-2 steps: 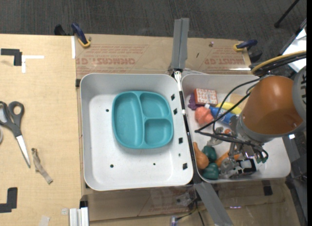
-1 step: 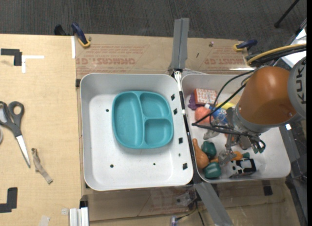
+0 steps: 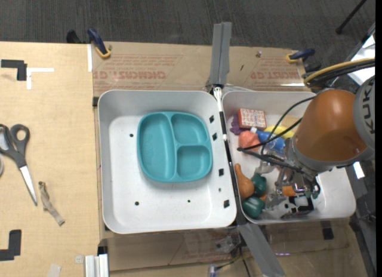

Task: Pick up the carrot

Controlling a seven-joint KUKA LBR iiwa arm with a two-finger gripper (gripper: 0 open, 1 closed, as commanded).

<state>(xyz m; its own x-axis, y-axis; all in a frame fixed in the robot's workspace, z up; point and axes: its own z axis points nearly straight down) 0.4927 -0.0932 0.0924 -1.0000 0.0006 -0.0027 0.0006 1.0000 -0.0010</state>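
Observation:
The carrot is a small orange piece with a dark green top, lying near the left wall of the right bin. My gripper hangs low over the front of that bin, just right of the carrot and apart from it. The arm's orange band and wrist cables hide much of the bin behind the gripper. A small orange patch shows at the gripper, and I cannot tell what it is.
A dark green object lies in front of the carrot. Behind it sit a salmon piece, a patterned red box, and yellow and blue items. The left bin holds a teal divided plate. Scissors lie far left.

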